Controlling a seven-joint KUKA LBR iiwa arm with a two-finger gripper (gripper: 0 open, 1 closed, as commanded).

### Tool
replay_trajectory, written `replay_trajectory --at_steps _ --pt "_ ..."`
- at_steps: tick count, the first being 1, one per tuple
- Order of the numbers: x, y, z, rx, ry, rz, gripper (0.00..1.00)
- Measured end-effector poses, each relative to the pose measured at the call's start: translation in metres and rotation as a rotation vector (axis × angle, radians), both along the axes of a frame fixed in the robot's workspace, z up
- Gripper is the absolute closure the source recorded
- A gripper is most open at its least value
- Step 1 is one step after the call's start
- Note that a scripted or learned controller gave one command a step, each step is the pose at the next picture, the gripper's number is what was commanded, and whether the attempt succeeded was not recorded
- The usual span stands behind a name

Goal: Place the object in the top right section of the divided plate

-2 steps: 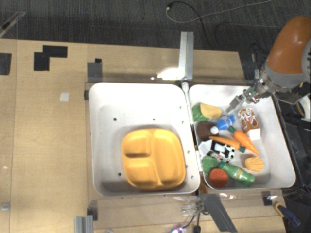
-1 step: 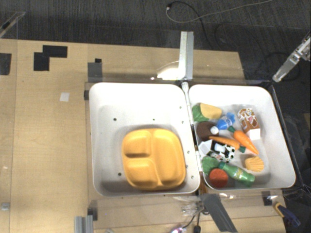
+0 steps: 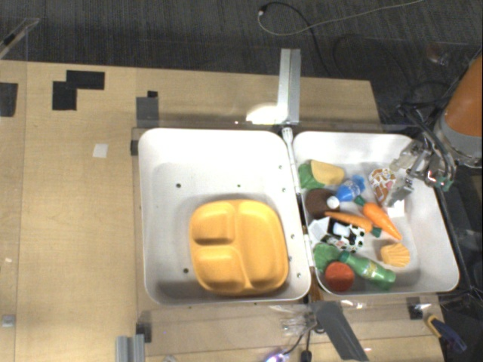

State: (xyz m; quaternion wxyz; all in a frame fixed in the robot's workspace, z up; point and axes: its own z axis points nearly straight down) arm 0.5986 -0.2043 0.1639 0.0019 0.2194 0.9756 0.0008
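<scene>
The yellow divided plate (image 3: 238, 244) lies in the left bin (image 3: 166, 164), toward its front. All its sections are bare. My gripper (image 3: 405, 179) hangs over the back right part of the right bin (image 3: 434, 225), beside a small white packet with red print (image 3: 381, 184). From this angle it seems to touch the packet's right edge, and I see nothing lifted. The right bin holds several toy foods: an orange carrot (image 3: 374, 218), a blue bottle (image 3: 348, 192), and a yellow and green piece (image 3: 321, 173).
Also in the right bin are a brown round toy (image 3: 320, 200), a black and white cow (image 3: 346, 234), a red tomato (image 3: 339, 276), a green bottle (image 3: 371, 270) and an orange ridged piece (image 3: 395, 255). A metal post (image 3: 290, 81) stands behind the bins' shared wall.
</scene>
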Motion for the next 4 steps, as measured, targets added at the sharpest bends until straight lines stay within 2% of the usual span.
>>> replay_trajectory --at_steps 1,2,3,4 --pt "0.024 0.005 0.1 -0.004 -0.005 0.601 0.0" --pt "-0.062 0.0 0.0 -0.003 -0.001 0.876 0.0" --pt "-0.068 -0.004 -0.066 -0.031 -0.017 1.147 0.0" --pt "-0.016 0.001 -0.075 -0.01 -0.007 1.616 0.0"
